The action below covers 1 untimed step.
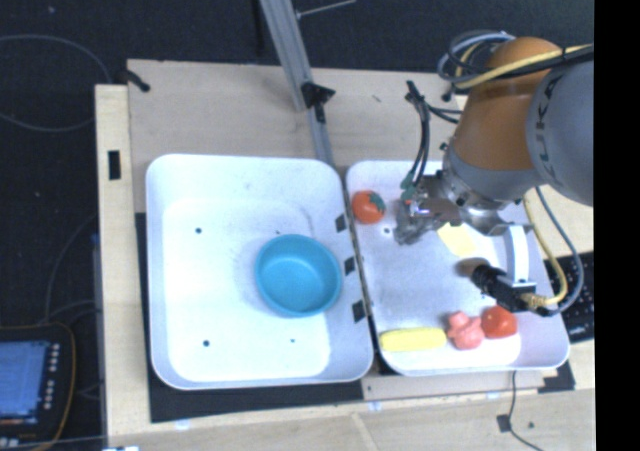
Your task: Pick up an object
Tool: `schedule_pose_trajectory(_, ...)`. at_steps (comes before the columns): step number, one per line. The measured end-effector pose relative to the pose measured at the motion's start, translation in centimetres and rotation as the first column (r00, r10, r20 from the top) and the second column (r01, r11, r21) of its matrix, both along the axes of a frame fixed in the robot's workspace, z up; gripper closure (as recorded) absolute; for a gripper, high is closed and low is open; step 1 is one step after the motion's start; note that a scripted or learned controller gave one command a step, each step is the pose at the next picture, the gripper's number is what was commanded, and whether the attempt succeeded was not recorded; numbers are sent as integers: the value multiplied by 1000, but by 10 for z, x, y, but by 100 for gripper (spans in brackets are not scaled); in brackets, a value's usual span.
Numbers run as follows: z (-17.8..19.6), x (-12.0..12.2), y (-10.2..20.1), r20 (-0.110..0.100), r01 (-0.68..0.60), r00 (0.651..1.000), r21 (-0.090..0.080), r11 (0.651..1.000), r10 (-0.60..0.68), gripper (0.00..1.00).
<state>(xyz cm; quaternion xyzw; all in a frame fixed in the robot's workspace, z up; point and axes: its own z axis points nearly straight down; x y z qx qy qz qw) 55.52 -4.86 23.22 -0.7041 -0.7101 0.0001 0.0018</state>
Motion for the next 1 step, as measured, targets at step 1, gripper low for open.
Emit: schedule_pose_trajectory(1,11,-2,60,6,-3,1000,1,1000,3,100)
